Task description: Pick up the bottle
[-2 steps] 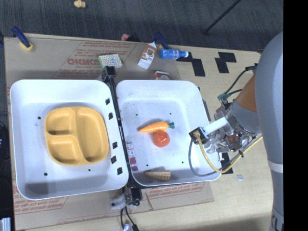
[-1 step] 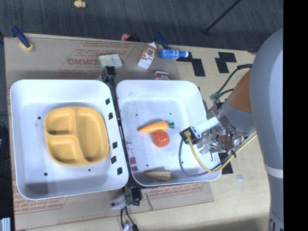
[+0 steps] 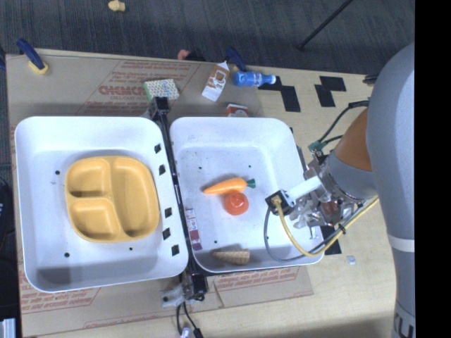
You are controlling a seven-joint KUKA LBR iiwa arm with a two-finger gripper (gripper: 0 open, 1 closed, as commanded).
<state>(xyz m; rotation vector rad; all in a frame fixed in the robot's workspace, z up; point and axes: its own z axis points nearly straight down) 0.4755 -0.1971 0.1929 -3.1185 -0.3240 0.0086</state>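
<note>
Nearest the lens, grey arm (image 3: pixel 394 189) with its orange band, reaching in from the right and ending in the gripper (image 3: pixel 313 213), low over the right rim of the right bin (image 3: pixel 232 122). Open or closed: cannot tell, hidden among wrist hardware and a looping yellow cable (image 3: pixel 280 232). Nothing visibly held. Just left of the gripper, inside that bin, a red round item (image 3: pixel 237 203), touching or nearly touching an orange carrot (image 3: pixel 225 186) slightly farther up. Below and left of the gripper, near the bin's front wall, a tan cone-shaped item (image 3: pixel 232 257). Well apart from the gripper, up and to its left, the blue bottle (image 3: pixel 250 79), lying on its side on the bench beyond the bins, outside both. Beside the bottle, further left, a small carton (image 3: pixel 215 82). Far left of the gripper, the left bin (image 3: pixel 84 125) with a yellow divided plate (image 3: pixel 111 197) inside.
</note>
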